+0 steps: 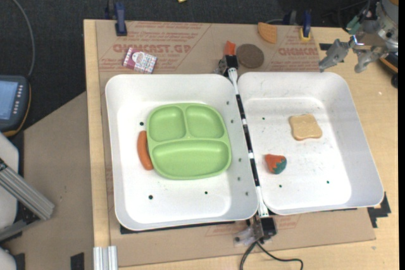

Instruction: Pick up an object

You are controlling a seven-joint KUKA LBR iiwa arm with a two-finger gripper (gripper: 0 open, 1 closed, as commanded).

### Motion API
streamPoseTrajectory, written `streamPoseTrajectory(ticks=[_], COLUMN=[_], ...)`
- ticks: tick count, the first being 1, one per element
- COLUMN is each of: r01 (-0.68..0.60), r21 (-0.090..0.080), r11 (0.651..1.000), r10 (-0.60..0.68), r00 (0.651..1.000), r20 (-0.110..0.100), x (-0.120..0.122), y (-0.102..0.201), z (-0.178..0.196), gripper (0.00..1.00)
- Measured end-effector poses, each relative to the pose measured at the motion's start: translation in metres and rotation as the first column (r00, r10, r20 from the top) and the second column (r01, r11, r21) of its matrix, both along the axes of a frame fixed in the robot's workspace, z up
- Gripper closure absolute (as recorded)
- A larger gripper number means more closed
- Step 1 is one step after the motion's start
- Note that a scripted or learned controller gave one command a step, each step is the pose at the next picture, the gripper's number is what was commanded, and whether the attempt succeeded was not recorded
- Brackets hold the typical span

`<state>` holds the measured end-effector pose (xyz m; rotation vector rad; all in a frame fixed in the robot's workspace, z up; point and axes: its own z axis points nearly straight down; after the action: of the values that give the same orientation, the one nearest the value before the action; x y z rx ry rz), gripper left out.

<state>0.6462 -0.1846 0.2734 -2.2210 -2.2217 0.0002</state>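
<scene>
Left to right across the frame. In the left bin [120, 155], an orange carrot-like piece [144, 150] is lying against the left edge of a green divided plate [188, 139] that is occupying the bin's centre. Above the two bins, on the bare worktop [190, 47], a small printed packet [139, 59], a brown disc [250, 55] and an orange wedge [267, 32] are resting near the upper edge. In the right bin [354, 136], a strawberry-like toy [275, 163] is sitting toward the lower left and a slice of toast [305, 127] toward the upper middle, the two well apart. At the upper right of the frame, the claw [348, 55] is hanging beyond the right bin's far corner, over the worktop, with nothing between its fingers; whether it is spread or closed cannot be told. As a judgement, the pick is standing at its very start: no object is being lifted, and approach, descent and grasp are all remaining. The toast, the nearest candidate, is lying below and left of the claw, well apart from it.
</scene>
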Motion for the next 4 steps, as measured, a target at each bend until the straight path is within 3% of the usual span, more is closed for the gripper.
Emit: streamPoseTrajectory(ticks=[1, 2, 3, 4], r01=[0.001, -0.001, 0.000, 0.001], r21=[0.004, -0.003, -0.005, -0.005], r11=[1.000, 1.000, 1.000, 1.000], r10=[-0.001, 0.001, 0.000, -0.001], r00=[1.000, 1.000, 1.000, 1.000], r20=[-0.012, 0.004, 0.014, 0.012], x=[-0.043, -0.048, -0.045, -0.045], y=[0.016, 0.018, 0.017, 0.017], z=[-0.107, -0.191, -0.174, -0.174], gripper=[0.00, 0.00, 1.00, 0.00])
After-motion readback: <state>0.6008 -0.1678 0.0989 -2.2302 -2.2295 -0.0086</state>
